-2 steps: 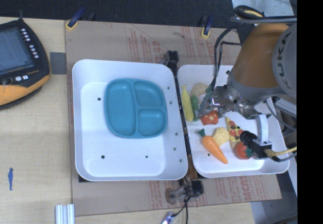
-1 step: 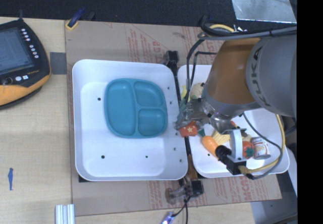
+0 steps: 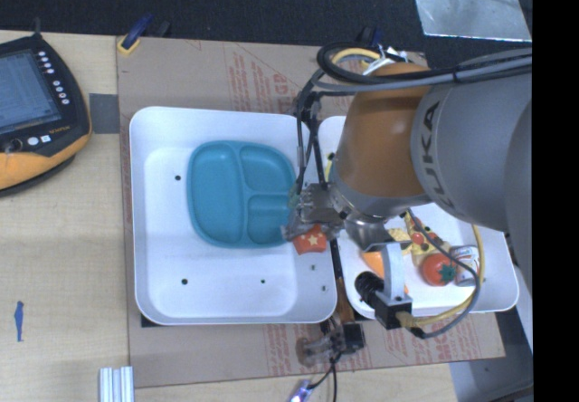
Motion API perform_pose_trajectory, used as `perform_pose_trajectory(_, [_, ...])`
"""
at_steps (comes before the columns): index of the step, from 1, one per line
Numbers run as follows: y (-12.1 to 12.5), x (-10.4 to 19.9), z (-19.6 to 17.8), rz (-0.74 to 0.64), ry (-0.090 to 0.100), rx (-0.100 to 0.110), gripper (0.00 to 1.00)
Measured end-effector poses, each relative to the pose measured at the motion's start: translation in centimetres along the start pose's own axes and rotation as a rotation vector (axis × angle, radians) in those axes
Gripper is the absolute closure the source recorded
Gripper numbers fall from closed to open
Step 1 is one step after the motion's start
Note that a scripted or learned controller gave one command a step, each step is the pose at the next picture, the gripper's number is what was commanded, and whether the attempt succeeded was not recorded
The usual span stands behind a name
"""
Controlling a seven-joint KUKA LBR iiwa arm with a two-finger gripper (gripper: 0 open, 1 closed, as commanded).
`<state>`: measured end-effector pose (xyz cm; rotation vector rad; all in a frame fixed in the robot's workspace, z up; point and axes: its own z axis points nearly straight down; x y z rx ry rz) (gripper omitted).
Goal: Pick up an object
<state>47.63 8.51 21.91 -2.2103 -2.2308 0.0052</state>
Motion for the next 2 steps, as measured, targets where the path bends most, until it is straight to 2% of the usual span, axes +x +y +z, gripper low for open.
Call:
perform_pose_trajectory(1, [4.9,4.4,-3.0,0.005,0.001,0.001,1.0])
perform_pose_trajectory(2, [6.1,9.0,-2.6,0.004,0.001,0.001,1.0])
